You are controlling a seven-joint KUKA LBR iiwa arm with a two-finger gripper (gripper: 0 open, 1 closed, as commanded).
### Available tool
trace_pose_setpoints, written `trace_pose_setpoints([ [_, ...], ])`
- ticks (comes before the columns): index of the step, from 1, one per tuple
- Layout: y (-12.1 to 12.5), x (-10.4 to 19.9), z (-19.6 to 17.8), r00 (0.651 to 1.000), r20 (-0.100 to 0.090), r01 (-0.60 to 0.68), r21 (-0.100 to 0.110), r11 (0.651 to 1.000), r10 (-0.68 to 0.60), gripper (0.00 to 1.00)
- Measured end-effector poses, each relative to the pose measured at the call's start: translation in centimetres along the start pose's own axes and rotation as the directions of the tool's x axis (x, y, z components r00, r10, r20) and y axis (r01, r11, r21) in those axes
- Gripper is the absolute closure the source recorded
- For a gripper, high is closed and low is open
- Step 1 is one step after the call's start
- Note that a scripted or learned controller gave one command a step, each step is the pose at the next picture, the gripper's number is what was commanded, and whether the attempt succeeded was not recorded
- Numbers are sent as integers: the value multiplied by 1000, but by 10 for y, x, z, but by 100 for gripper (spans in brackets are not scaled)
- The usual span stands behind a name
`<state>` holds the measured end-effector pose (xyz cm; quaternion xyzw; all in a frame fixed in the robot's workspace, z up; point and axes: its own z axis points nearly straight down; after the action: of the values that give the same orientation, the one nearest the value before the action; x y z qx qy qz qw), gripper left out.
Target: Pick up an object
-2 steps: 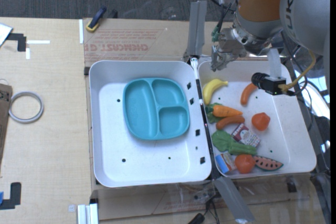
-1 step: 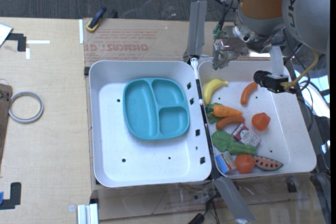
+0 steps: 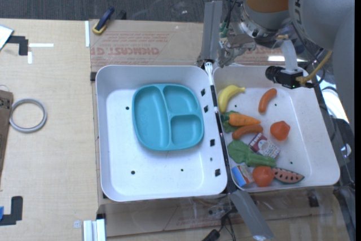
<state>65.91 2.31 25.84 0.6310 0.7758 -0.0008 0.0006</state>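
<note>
objects to pick: toy foods lie in the right bin (image 3: 324,121), none lifted. a yellow banana (image 3: 227,95) sits near the back left corner, a sausage (image 3: 267,100) to its right, a carrot (image 3: 243,119) just in front of the banana.
more in that bin: a round red tomato (image 3: 280,130), a green leafy piece (image 3: 246,153), a small printed packet (image 3: 265,147), a watermelon slice (image 3: 287,176) by the front wall.
gripper: the gripper (image 3: 232,52) hangs over the back left corner of the right bin, above the banana and apart from it. nothing sits between its parts; whether it is spread or closed i cannot tell.
progress: judged from this, the pick has not begun; choosing a piece, descending, closing and lifting all remain.
materials and shapes: the foods look like smooth moulded plastic, mostly rounded or elongated; the packet looks flat and crinkled. both bins are shallow, white, with rounded corners.
left bin: the left bin (image 3: 113,166) holds a teal divided plate (image 3: 167,116), glossy, with three compartments.
beyond: a tape roll (image 3: 26,115) lies on the wooden bench (image 3: 45,178).
</note>
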Motion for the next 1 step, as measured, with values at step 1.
trace_pose_setpoints([
  [1, 14, 67, -10, 997, 0, 73, 0, 997, -73, 100],
])
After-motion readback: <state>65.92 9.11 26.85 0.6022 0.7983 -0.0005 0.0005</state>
